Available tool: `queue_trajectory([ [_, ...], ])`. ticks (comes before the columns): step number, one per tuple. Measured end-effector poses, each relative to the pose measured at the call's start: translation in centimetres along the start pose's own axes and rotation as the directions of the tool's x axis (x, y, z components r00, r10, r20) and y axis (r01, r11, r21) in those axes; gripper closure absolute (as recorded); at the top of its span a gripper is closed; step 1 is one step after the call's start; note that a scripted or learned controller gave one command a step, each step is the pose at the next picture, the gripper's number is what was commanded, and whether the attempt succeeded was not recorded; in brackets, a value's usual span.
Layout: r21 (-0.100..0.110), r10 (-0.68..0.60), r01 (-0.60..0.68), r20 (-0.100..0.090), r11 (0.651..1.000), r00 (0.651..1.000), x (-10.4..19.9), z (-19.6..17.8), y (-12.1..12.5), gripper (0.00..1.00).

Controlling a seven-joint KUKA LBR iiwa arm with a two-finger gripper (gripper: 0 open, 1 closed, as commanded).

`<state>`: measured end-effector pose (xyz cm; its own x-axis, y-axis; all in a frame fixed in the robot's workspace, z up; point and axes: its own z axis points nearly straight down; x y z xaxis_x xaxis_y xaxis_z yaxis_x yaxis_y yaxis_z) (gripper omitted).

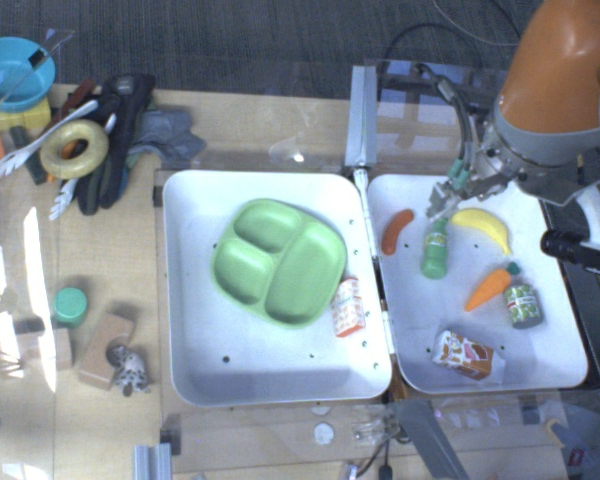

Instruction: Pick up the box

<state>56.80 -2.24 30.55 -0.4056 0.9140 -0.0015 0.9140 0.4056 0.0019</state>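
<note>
The box [465, 355], a small orange, white and brown carton, lies on its side near the front edge of the right bin [570, 368]. My gripper [458, 194] hovers over the back of that bin, just above the cap of a green bottle [436, 253] and beside a banana [483, 229]. It is well behind the box and apart from it. Its fingers stand open with nothing between them.
In the right bin there are also a red sausage [395, 230], a carrot [490, 286] and a green can [523, 305]. The left bin [190, 348] holds a green divided plate [280, 261] and a small red-and-white pack [348, 306]. Loose items lie on the bench at the left.
</note>
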Motion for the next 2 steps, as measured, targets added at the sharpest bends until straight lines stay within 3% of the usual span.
queue_trajectory([
  [1,-0.01,0.326,-0.326,0.003,0.945,0.945,-1.5,-13.0,0.6,1.0],
  [2,0.002,0.222,-0.222,-0.001,0.975,0.975,-5.7,3.0,2.8,1.0],
])
